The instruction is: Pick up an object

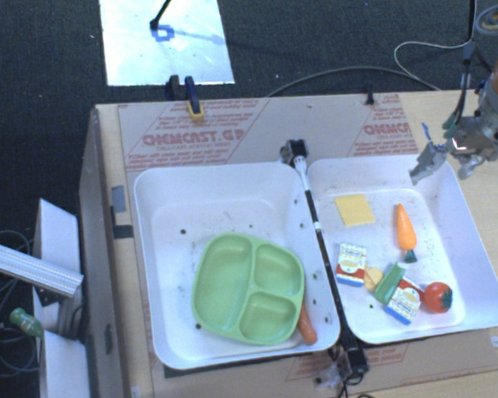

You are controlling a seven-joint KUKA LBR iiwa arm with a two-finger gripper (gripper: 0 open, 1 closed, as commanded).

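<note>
Two shallow white plastic bins sit side by side on the bench (pixel 251 116), which is covered by a sheet printed with red lettering. Both bins have rounded corners and scuffed, speckled floors.

Left bin (pixel 172 208): a pale green compartment tray (pixel 247 287), glossy moulded plastic with a rounded outline, divided into three wells, sitting slightly skewed. A small orange sausage-like piece (pixel 306 327) lies just beside the tray's right lower edge, long axis running near-far.

Right bin (pixel 465 220): a flat yellow square (pixel 355 209), matte, lying toward the far side. An orange toy carrot (pixel 404 227), smooth and tapered, long axis running near-far, with its green stub (pixel 409 256) at the near end. A small printed carton (pixel 351 264), white with red and blue, lies beside a yellowish lump (pixel 374 278). A green slanted bar (pixel 389 282) touches a second printed carton (pixel 402 301). A red tomato-like ball (pixel 437 297), glossy and round, sits just beside that carton.

Pincer (pixel 426 164): grey metal, hanging over the far right corner of the right bin, apart from all the objects and with nothing gripped. Whether its fingers are spread or closed cannot be told from this angle. The arm (pixel 491 115) enters from the right.

A black cable (pixel 315 223) runs along the seam between the bins.
</note>
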